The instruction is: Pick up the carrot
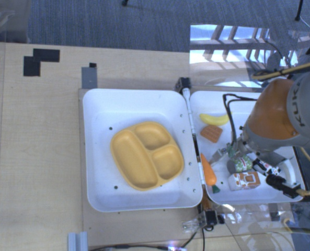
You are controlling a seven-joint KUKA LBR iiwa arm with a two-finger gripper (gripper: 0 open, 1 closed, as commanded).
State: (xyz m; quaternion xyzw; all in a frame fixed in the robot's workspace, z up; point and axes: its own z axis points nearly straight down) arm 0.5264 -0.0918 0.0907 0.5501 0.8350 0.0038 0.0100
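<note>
The orange, tapered carrot with a green tip (pixel 209 172) is lying in the right white bin (pixel 288 195), hard against that bin's left wall, its long axis running up and down the view. The metal two-finger hand (pixel 229 151) is hanging just to the carrot's right and slightly above it in the view; I cannot tell its state. The bins are resting on a pale wooden surface (pixel 39 156), with grey carpet (pixel 144 14) lying beyond.
</note>
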